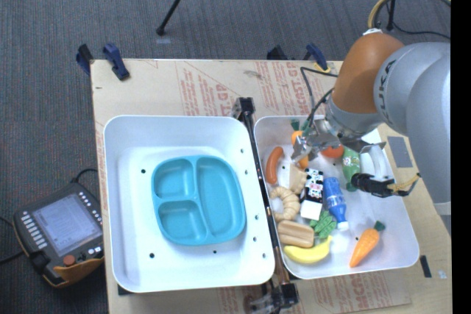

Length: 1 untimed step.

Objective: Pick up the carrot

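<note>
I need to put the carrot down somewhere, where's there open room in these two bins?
Left bin: bare white border around the blue tray, plus the tray's compartments. Right bin: crowded along its left side; a small bare patch between the carrot and blue bottle.

Carrot [366, 245] lies in right bin [401, 250], claw [307, 146] apart.

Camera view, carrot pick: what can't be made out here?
- Gripper: finger state, too small and dark over the clutter.
- Toys under the arm at the right bin's far side: covered.
- Carrot is in plain sight, apart from the gripper.
</note>
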Available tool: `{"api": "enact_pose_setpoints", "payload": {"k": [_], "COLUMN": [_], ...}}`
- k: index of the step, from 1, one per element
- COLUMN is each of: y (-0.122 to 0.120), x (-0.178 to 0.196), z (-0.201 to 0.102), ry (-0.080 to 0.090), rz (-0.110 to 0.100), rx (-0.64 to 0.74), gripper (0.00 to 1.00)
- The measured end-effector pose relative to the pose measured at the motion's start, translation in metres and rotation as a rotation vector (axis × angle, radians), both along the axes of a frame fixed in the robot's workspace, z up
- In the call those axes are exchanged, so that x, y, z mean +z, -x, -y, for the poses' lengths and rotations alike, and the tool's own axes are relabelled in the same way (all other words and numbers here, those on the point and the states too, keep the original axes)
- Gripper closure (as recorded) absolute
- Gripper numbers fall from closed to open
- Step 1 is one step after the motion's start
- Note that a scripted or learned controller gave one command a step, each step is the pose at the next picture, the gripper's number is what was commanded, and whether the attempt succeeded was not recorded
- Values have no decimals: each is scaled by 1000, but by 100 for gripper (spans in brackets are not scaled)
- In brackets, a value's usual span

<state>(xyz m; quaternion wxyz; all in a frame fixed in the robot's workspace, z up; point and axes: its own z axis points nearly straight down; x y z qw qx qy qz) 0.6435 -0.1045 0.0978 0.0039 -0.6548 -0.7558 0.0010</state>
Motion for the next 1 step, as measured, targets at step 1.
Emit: {"api": "enact_pose_setpoints", "payload": {"k": [1], "y": [6], "x": [119], "z": [-35], "ry": [4], "rz": [7], "rx": [-240], "gripper": [100]}}
